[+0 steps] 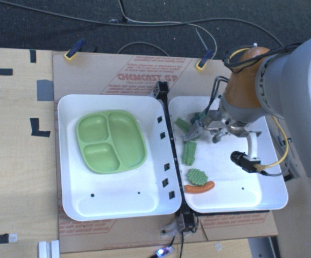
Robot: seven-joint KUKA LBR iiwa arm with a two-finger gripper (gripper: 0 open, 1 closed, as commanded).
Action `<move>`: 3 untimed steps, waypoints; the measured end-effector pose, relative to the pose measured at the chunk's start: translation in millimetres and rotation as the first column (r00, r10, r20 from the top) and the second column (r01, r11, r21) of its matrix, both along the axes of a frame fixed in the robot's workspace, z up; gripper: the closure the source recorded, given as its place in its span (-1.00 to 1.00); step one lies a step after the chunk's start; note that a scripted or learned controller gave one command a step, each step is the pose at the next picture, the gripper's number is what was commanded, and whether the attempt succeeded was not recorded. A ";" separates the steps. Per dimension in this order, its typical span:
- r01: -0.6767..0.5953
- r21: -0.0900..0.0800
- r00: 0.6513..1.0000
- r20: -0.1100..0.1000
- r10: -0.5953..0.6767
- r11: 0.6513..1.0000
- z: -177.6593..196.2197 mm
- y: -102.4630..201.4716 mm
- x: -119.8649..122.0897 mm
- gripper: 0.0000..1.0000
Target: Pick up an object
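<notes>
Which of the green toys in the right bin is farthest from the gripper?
The round bumpy green piece, lying against the orange carrot toward the bin's near edge; the other green pieces lie up by the gripper.

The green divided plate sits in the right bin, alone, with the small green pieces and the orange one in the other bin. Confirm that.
Not quite: the camera view shows the green divided plate alone in the left bin. The small green pieces and the orange one lie in the right bin.

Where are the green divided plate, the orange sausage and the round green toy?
green divided plate [111,141], camera view, middle ridge.
orange sausage [199,187], camera view, its middle.
round green toy [197,176], camera view, bumpy top.
</notes>
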State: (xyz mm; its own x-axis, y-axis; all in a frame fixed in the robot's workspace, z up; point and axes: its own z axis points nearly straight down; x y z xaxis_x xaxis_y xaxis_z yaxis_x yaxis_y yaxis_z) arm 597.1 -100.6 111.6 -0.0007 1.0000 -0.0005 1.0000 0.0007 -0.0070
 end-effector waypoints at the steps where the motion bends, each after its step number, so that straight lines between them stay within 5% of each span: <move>1: -0.002 0.000 1.000 0.003 0.002 1.000 12.7 1.2 1.3 1.00; 3: -0.001 0.000 1.000 0.012 0.001 1.000 134.0 6.0 -5.3 1.00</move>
